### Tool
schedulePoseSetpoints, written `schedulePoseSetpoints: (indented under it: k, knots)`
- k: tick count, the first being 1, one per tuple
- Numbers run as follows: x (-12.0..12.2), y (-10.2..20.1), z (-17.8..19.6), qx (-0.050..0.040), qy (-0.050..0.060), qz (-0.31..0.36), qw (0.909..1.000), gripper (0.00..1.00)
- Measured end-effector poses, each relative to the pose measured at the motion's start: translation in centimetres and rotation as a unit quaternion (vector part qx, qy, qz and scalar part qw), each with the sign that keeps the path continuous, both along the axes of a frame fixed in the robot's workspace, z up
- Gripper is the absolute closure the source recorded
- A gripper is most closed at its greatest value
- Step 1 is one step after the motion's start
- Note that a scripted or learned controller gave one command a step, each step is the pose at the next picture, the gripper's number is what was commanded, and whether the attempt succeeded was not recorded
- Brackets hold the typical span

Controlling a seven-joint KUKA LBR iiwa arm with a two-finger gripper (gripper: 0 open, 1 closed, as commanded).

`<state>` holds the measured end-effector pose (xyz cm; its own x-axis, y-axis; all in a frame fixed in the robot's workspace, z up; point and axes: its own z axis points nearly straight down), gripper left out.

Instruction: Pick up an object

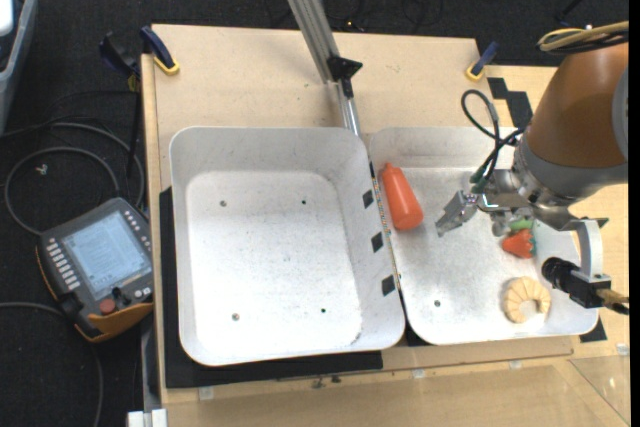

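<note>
**Approach over the right bin, nothing yet held**

The gripper (458,212) hangs above the right bin (440,315), its grey fingers (450,217) slightly parted with only white floor seen between them; it grips nothing. Just to its left lies the orange carrot (402,197), against the bin's left wall. A red piece (519,243) sits under the wrist, and a tan pastry (525,299) lies nearer the front. The step appears to be reaching; next, the fingers likely need centring over one object, then lowering. The left bin (200,155) stands alongside.
</note>
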<state>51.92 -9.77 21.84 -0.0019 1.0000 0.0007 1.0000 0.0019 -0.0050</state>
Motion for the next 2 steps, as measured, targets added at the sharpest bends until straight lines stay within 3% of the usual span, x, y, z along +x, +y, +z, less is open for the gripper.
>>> schedulePoseSetpoints:
  k: [1,2]
  knots:
    - [0.1,0.0,0.2,-0.0002,-0.002,-0.001,1.0000,0.00]
    - [-0.4,0.1,-6.2,0.0003,0.001,-0.002,1.0000,0.00]
